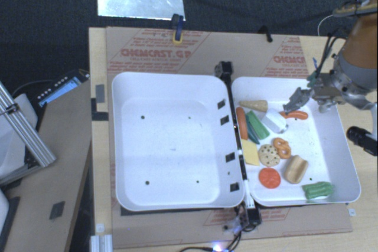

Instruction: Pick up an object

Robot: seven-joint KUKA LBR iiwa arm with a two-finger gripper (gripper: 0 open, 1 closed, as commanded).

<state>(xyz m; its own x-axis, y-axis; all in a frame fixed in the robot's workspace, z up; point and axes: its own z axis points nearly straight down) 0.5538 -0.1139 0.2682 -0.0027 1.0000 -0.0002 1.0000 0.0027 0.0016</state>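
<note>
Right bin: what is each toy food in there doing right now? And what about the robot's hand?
gripper: low over the right bin's top, by the white piece
white piece: lying flat
green stick: lying aslant
orange stick: lying along the left wall
cookie: lying flat
pretzel: lying flat
red slice: lying flat
bread roll: lying, untouched
green pickle: lying at the bottom edge

Single slanted overhead view of both bins point(177, 82)
</note>
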